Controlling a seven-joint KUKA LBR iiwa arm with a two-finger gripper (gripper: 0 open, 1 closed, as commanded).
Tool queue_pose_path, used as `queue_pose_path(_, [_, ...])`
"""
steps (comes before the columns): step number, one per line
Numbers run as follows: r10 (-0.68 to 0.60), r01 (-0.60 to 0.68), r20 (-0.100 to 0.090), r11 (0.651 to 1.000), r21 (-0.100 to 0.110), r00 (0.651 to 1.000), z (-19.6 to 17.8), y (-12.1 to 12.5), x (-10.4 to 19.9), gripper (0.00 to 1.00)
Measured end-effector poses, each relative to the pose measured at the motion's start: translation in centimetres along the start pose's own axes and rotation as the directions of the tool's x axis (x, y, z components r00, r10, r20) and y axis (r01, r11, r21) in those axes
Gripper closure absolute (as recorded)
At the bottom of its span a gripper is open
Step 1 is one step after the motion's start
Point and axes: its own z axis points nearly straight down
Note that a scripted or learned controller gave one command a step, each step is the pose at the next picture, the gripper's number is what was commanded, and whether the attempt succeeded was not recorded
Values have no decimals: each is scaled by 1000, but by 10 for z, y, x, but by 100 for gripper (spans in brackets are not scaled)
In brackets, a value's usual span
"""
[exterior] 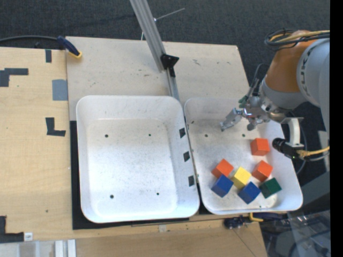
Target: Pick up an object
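The pincer [233, 121] hangs in the upper part of the right bin [206, 143], over bare floor, with nothing between its fingers; how wide they stand I cannot tell at this size.

All the blocks lie toward the lower right of the frame, in that same bin. A lone orange cube [260, 146] sits just below and right of the pincer, apart from the others. Lower down is a tight cluster: an orange block [223, 168], a yellow block [242, 176], two blue blocks [222, 186] [248, 192], another orange block [262, 171] and a green block [270, 187], several touching.

The likeliest failure, I judge, is a descent where the pincer now hangs, closing on nothing. A try at the cluster risks a finger landing on a neighbour and shoving blocks aside. The green block lies near the bin's rim, leaving little room for a finger.

The left bin [86, 143] lies beside it on the desk [32, 143]. A slanted metal rail [150, 25] crosses the upper middle, well apart from the blocks
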Motion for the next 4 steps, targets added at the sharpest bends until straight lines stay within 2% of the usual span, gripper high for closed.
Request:
queue_pose_path(1, [1,-1,0,1000,0,1000,56,-4,11,0])
queue_pose_path(2, [0,0,0,1000,-5,1000,43,-3,11,100])
queue_pose_path(4, [1,-1,2,1000,-11,1000,-51,7,4,100])
